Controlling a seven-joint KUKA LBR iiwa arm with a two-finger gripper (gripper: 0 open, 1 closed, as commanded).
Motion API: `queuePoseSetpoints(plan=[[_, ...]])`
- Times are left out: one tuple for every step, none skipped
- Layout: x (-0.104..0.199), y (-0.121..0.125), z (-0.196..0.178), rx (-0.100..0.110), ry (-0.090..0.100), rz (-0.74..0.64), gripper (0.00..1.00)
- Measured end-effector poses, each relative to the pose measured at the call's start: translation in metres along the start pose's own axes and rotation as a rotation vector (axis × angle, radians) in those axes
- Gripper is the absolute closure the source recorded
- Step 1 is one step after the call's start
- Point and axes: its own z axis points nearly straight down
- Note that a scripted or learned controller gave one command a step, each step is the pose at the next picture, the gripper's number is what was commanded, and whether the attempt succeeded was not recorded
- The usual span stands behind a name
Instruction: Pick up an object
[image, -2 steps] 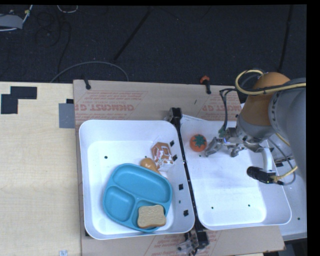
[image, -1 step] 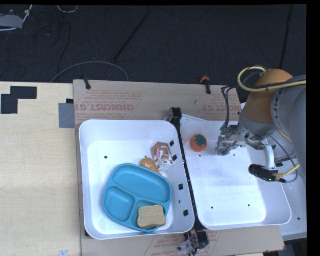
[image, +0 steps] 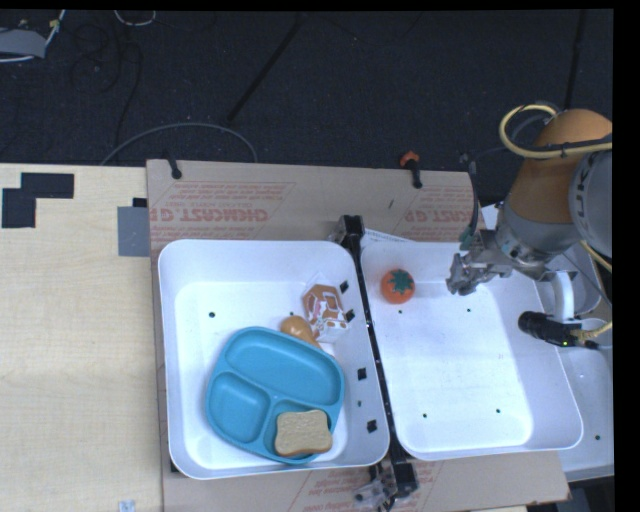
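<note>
Seen from above, two shallow white bins sit side by side. The right bin (image: 500, 400) holds one small round orange-red tomato-like toy (image: 397, 286) near its upper left corner, beside the black divider (image: 365, 330), with open floor around it. The grey two-finger gripper (image: 462, 280) hangs just right of the toy; whether it is spread or pressed together cannot be told. In the left bin, a blue sectioned plastic plate (image: 260, 385) carries a toast slice (image: 303, 433).

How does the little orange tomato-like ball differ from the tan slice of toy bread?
The round orange ball with a green top lies on the bare floor of the right white bin; the flat, squarish tan bread slice rests in a blue divided plate in the left white bin. Both look like toy food.
</note>
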Motion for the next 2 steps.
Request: queuePoseSetpoints(plan=[[-0.008,-0.004,-0.049,0.000,-0.001,-0.002,1.00],[-0.009,-0.003,-0.096,-0.001,-0.001,-0.005,1.00]])
